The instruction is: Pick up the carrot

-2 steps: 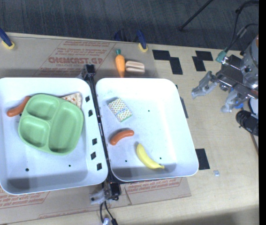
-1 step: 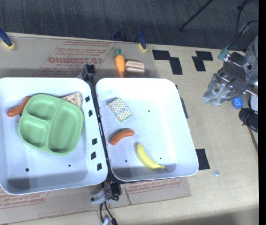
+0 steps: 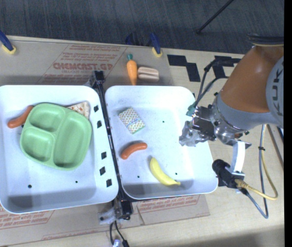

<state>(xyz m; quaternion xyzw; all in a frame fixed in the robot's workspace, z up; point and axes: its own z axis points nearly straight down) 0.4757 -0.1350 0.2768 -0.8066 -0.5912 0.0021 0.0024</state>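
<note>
The small orange carrot with a green tip (image 3: 131, 70) lies on the brown cardboard just beyond the far rim of the right-hand shallow white plastic bin (image 3: 187, 99), outside it, with a tan-and-pink layered block (image 3: 148, 74) just beside it.

Inside that bin, near its middle, rest a glossy orange sausage (image 3: 133, 149), a curved yellow banana (image 3: 162, 172) closer to the near rim, and a small square patterned sponge-like pad (image 3: 131, 120) toward the far side.

The metal two-finger gripper (image 3: 192, 136) hangs over the bin's right side, well apart from the carrot; it is a dark, cluttered shape against the wrist, and I cannot tell how far it is parted or whether it has anything.

Beside this bin, the left white bin (image 3: 1, 184) carries a smooth green three-compartment plate (image 3: 56, 135). The plate partly covers a second orange sausage (image 3: 19, 118) and a speckled tan wedge (image 3: 81, 107), so only their ends show.
</note>
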